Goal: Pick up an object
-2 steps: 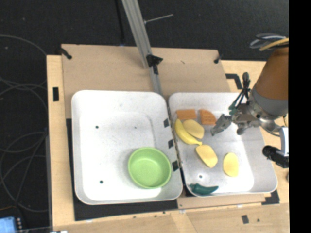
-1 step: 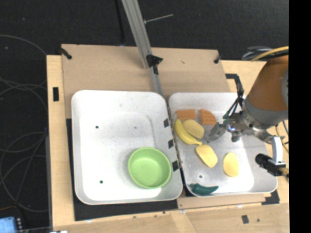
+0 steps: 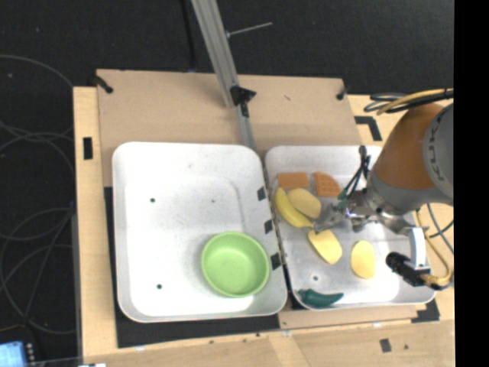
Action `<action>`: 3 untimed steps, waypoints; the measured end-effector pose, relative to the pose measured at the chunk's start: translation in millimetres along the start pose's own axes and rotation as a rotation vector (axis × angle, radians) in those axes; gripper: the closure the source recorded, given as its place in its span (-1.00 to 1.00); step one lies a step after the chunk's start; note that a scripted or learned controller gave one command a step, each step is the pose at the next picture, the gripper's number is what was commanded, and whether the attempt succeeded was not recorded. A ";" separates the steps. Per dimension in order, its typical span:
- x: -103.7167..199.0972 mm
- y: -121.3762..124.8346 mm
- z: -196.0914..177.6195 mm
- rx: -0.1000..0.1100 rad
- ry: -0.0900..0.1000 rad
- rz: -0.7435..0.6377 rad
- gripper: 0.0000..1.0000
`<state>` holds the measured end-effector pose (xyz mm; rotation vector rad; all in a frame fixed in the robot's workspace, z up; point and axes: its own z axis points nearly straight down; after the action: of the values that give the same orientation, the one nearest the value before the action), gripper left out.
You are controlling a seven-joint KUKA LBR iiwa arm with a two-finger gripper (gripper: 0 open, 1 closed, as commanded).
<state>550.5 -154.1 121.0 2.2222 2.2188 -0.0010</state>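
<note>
fixed overhead camera, slanted down, both bins (image 3: 191,159)

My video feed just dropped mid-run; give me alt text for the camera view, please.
The gripper is low in the right bin, among yellow pieces, beside two orange blocks and a dark green item; no object is visibly between its fingers. The left bin holds a green bowl.
</note>
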 end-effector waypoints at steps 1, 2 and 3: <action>0.8 1.4 -10.8 -0.005 0.003 0.003 1.00; -9.8 5.6 -69.1 -0.007 0.000 0.000 1.00; -20.6 3.8 -121.4 -0.003 0.000 0.000 1.00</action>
<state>554.2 -174.5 242.4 2.2202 2.2176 0.0020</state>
